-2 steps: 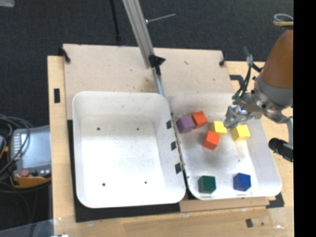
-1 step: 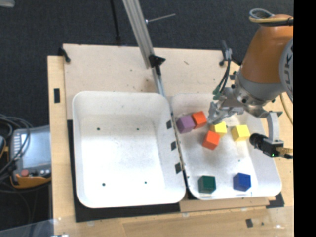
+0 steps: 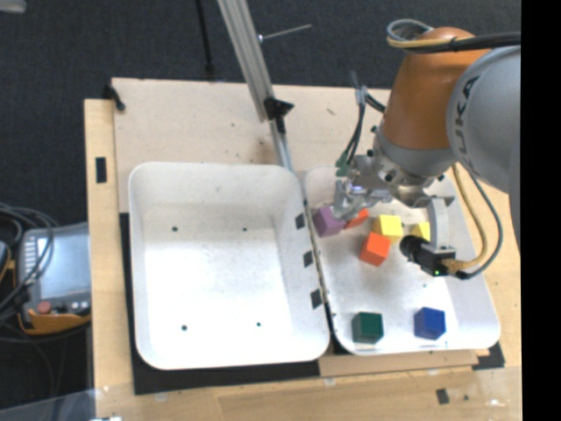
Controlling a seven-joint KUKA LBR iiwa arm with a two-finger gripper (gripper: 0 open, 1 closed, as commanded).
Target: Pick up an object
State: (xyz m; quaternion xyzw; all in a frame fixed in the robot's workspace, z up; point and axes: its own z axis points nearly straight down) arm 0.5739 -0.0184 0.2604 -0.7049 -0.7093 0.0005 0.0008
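1. Writing: "KU" letters legible on the grey arm casing at right; the rest is cut off.
2. Count, right bin: one purple block, one orange block, one yellow block, one green block, one blue block. A second yellow piece and a red-orange bit are partly hidden; identity unclear.
3. Gripper sits low over the right bin's upper left, just beside the purple block; cannot tell whether its fingers are apart or together, or whether anything is clamped.
4. Left bin is alongside, rims touching.
5. Surroundings: slanted aluminium rail above the bins; a handheld control unit off the bench at left; cables hang around the wrist.
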